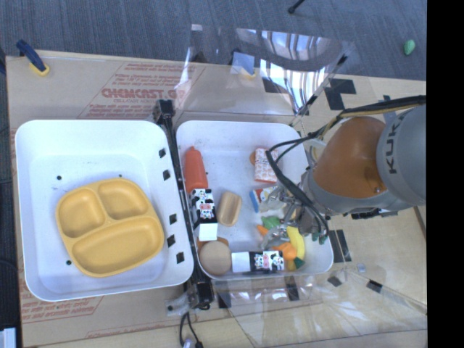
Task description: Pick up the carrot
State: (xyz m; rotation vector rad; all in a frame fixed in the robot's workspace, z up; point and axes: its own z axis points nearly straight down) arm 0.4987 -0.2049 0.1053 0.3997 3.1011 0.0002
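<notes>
Camera view: toy carrot (273,230), small orange body with green top, likely light, rigid, slick plastic; grasp mid-body. Gripper (290,223) above it, opening indeterminable.

Small orange carrot (264,230), green-topped and perhaps tilted, low in the right-hand bin (239,133).

My arm (406,158) reaches in from the right, its orange band facing up at me and black cables looping off the wrist. The hand (296,220) hangs low, pointed down beneath the wrist and cables.
</notes>
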